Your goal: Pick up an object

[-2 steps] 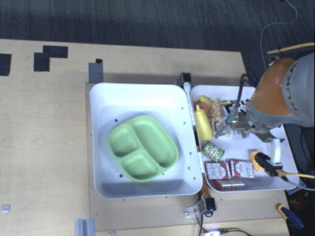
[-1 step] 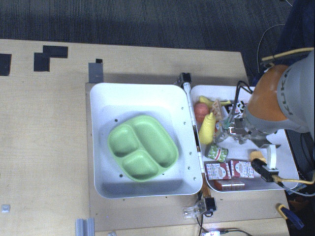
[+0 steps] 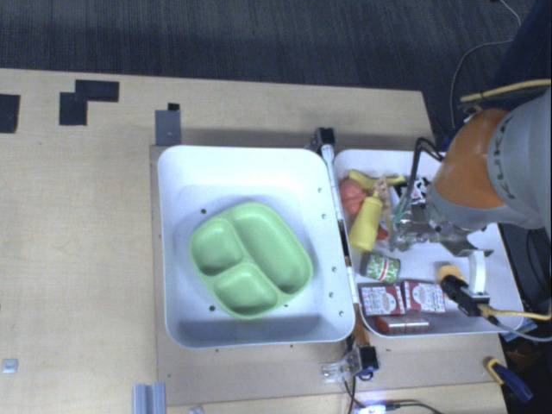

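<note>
Two white bins sit side by side at the frame's centre. The left bin (image 3: 177, 257) holds a green divided plate (image 3: 250, 257). The right bin (image 3: 379, 155) holds a yellow bottle (image 3: 366, 221), a pinkish object (image 3: 352, 198), a small can (image 3: 380, 268) and a red-and-white carton (image 3: 402, 299). From the right edge the arm (image 3: 500, 166) reaches in, orange band uppermost, wrist angled down-left. Its gripper (image 3: 402, 224) hangs over the bottle's right side; how wide it stands cannot be told.

Your light wood table (image 3: 78, 257) carries two white bins: left bin (image 3: 172, 257), right bin (image 3: 379, 157), touching or nearly so.
</note>
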